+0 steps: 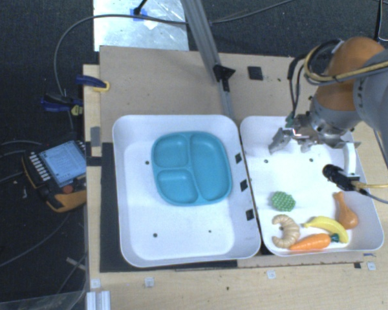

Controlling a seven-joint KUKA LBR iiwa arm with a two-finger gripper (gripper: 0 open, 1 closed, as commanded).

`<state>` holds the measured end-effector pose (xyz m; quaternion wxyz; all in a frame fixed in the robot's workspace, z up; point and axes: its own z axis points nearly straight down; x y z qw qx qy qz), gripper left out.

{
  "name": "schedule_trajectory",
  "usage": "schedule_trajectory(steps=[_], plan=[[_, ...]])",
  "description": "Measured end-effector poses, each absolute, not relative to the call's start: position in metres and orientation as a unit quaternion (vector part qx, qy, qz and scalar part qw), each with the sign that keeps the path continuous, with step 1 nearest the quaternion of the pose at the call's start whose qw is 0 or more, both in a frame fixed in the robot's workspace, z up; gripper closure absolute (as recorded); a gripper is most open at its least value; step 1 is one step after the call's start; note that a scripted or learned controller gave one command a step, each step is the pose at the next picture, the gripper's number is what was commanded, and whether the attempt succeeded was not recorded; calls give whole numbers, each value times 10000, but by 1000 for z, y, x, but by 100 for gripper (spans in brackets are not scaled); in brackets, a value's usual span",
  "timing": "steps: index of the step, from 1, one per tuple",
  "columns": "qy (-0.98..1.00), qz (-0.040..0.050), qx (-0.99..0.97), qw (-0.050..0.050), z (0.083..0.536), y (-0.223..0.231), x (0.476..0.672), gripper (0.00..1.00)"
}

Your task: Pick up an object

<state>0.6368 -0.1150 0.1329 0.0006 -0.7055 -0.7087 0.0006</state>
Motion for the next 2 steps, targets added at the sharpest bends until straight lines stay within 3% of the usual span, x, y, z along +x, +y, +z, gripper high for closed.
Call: schedule_trajectory(steps=[1,2], plan=[[-7091,-12,-7051,-18,147,-116,638,100],[-7084,-18,-7058,-24,194,-115,632,100]])
